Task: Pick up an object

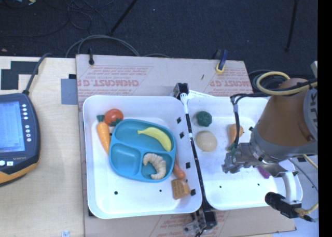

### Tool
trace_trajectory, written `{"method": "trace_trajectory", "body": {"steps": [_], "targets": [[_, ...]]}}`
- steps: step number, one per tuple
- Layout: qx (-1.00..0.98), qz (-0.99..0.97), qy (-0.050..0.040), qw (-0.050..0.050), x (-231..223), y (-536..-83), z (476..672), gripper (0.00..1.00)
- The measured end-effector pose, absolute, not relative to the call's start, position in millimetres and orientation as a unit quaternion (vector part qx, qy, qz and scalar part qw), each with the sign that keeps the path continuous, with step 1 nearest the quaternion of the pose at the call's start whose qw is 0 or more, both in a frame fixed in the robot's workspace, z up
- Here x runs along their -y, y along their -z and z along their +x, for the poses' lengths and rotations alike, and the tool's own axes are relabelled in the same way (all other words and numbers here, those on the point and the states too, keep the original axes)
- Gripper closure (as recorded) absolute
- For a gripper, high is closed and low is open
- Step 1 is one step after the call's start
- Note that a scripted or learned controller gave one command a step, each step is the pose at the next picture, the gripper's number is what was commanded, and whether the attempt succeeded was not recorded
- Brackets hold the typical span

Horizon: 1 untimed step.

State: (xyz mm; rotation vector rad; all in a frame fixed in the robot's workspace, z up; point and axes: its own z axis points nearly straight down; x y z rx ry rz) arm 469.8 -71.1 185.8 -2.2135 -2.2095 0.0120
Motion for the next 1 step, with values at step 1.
{"method": "trace_trajectory", "body": {"steps": [1], "targets": [[0.709,-0.706,-0.0004,0.001,8.8,-199.9,507.0,1.0]]}}
